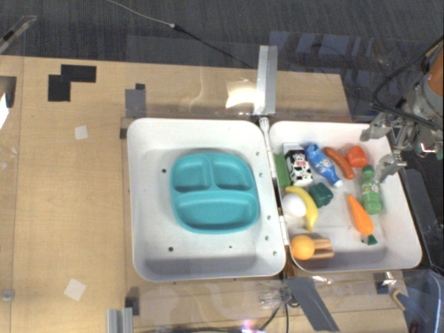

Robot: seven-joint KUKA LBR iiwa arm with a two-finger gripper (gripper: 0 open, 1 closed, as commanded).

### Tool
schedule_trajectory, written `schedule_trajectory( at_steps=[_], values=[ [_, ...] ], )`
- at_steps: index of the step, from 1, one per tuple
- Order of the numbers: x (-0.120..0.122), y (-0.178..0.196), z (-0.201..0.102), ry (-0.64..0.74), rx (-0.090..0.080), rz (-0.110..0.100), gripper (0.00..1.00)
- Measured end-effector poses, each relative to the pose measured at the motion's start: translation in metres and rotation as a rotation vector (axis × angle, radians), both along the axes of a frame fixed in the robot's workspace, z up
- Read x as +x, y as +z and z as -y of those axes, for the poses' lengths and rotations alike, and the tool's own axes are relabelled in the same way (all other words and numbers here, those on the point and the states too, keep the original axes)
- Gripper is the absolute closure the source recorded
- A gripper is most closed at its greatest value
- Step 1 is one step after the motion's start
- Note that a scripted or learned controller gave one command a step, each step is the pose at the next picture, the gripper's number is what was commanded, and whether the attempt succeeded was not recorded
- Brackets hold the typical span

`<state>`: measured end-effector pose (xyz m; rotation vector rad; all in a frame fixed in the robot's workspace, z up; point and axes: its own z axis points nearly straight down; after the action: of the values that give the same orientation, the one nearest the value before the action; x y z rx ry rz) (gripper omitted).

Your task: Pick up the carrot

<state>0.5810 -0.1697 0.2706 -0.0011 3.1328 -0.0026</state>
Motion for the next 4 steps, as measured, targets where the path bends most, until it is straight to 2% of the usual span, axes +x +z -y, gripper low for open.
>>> schedule_trajectory(
  at_steps=[1,2,3,4],
  values=[
    [0.014,-0.123,0.003,-0.027,0.004,-0.013,0.0],
    [-0.032,-0.181,-0.01,0.082,-0.002,0.007,0.0],
    [-0.067,-0.179,-0.074,0.164,-0.003,0.016,0.0],
    [-0.058,-0.042,-0.101,0.136,-0.002,0.014,0.0]
  ],
)
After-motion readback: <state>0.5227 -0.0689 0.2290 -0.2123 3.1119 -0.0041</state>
